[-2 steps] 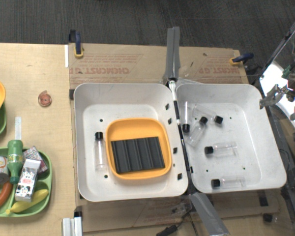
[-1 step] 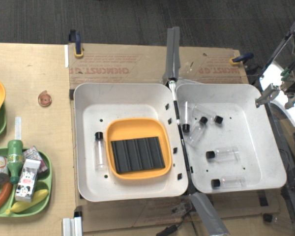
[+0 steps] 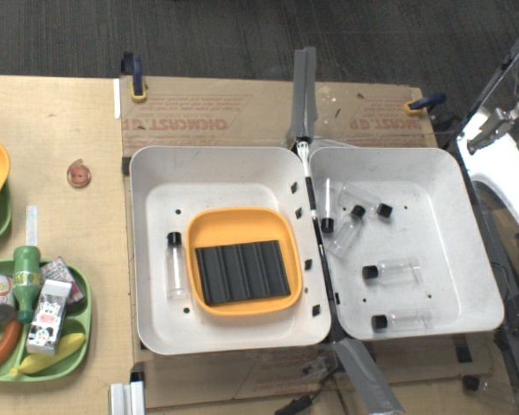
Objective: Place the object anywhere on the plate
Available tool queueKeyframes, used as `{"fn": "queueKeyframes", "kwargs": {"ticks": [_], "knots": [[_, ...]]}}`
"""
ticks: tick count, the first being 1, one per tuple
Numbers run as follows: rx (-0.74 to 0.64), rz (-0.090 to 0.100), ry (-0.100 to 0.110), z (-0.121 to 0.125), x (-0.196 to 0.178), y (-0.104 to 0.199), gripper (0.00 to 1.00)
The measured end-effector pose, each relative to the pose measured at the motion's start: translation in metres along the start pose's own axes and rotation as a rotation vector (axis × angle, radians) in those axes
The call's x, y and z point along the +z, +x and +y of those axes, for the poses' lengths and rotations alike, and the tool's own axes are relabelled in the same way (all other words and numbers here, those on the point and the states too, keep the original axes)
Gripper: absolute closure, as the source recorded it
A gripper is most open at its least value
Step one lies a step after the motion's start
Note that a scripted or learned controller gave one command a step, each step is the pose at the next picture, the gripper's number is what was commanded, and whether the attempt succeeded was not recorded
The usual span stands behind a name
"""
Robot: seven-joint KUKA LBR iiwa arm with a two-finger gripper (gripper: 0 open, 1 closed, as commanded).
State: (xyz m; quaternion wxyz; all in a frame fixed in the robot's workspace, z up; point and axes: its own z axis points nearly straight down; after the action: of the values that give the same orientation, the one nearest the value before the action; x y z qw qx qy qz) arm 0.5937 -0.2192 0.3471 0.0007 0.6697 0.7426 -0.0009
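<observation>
Orange plastic makes the plate [image 3: 242, 221], a square dish with rounded corners that sits in the middle of the left bin [image 3: 156, 167]. On it lies a dark grey block [image 3: 242, 271], which I take for the task's thing. It is rectangular and flat, with four long ridges running from its upper edge to its lower edge, and the surface looks matt. It fills most of the plate's floor and is turned a little, so its right side is slightly higher in the frame. The block rests fully inside the plate's rim.

Just left of the plate, on the bin floor, lies a clear vial [image 3: 175, 262] with a black cap at its upper end; it is near the plate's rim but apart from it. The right bin [image 3: 450, 171] holds several more clear vials with black caps, scattered on its floor.

Both bins stand on brown cardboard [image 3: 216, 115] on the tabletop [image 3: 52, 128]. At the lower left of the frame a green tray [image 3: 78, 353] carries toy food and a small green bottle [image 3: 26, 279].

A part of the arm [image 3: 500, 124] shows at the upper right edge, well apart from both the block and the plate. Whether the end effector is released or clenched, I cannot tell.
</observation>
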Motion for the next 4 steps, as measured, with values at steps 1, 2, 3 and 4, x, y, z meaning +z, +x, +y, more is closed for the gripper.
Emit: {"fn": "queueKeyframes", "kwargs": {"ticks": [1, 2, 3, 4], "knots": [[-0.325, 0.000, -0.002, 0.019, 0.013, -0.005, 0.00], [-0.688, -0.001, -0.004, 0.063, 0.005, -0.009, 0.00], [-0.878, 0.000, -0.003, 0.058, 0.024, -0.009, 0.00], [-0.927, -0.002, -0.004, 0.049, 0.009, -0.008, 0.00]]}}
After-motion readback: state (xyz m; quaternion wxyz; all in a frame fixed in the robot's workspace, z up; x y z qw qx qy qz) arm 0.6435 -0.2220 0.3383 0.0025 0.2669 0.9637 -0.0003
